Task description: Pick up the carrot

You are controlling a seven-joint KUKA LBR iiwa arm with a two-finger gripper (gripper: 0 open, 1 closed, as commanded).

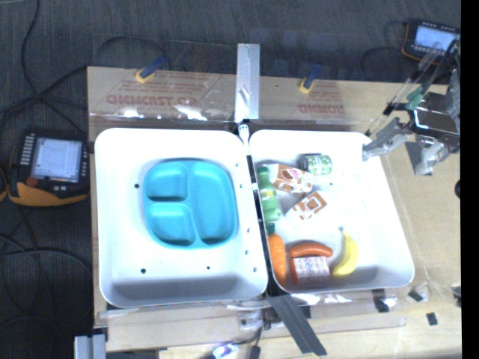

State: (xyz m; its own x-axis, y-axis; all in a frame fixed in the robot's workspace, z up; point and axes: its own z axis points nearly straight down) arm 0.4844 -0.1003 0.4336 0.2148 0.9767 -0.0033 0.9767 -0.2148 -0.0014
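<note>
We are inspecting a bench [419, 223] bearing two bins. The carrot [278, 256] is lying wedged against the right bin's [389, 200] left wall, crowded. The gripper [389, 137] is hovering well apart; its state we cannot tell.

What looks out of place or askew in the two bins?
Nothing is spilled or damaged. The carrot lies pressed against the right bin's left wall, beside the sausage pack and banana. The blue tray sits level in the left bin.

Red "CHEMCAST" lettering, faint and partly blurred, runs across the clear sheet [172, 99] at twelve o'clock of the left bin [120, 275]; other print is illegible.
</note>
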